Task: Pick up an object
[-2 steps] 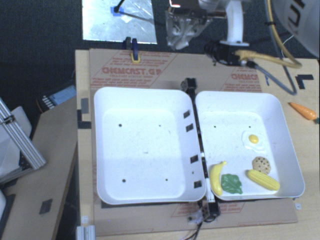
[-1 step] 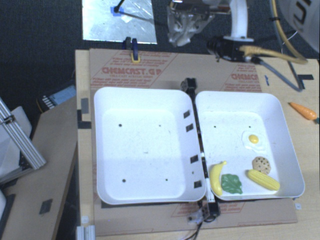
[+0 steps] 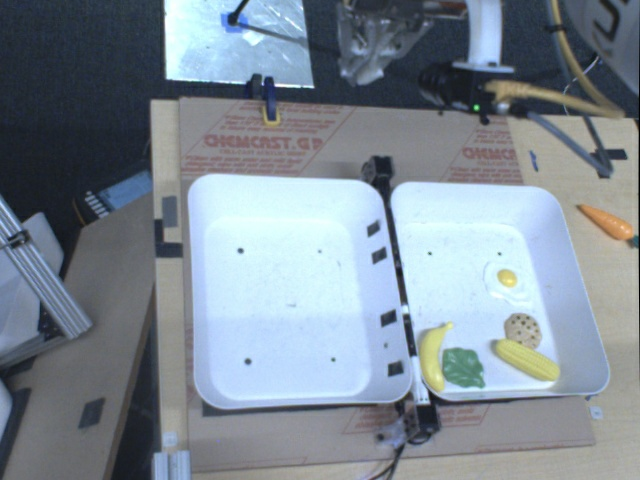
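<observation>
The pincer hangs at the frame's top, grip state unclear, parked clear so the banana, corn, cookie and egg lie unobstructed lower right.

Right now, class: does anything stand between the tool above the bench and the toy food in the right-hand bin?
Nothing visible does. The tool hangs beyond the bins' far edge; the banana, green leaf, corn, cookie and fried egg lie uncovered below.
</observation>
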`<move>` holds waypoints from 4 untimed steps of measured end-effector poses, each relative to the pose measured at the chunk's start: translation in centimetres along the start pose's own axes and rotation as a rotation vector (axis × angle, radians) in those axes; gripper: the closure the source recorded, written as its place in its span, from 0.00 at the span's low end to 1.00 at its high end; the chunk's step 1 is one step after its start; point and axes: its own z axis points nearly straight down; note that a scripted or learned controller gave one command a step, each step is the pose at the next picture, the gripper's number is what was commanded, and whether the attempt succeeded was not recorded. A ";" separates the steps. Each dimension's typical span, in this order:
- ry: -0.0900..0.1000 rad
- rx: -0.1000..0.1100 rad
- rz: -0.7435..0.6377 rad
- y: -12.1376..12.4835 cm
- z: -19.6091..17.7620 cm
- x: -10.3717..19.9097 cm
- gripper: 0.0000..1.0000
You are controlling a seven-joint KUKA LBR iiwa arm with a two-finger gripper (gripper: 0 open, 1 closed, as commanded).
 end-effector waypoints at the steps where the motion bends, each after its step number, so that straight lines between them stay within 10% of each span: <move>1: 0.001 -0.002 0.000 0.0 -1.1 0.0 1.00; 4: 0.004 -0.009 -0.002 0.0 -4.5 0.1 1.00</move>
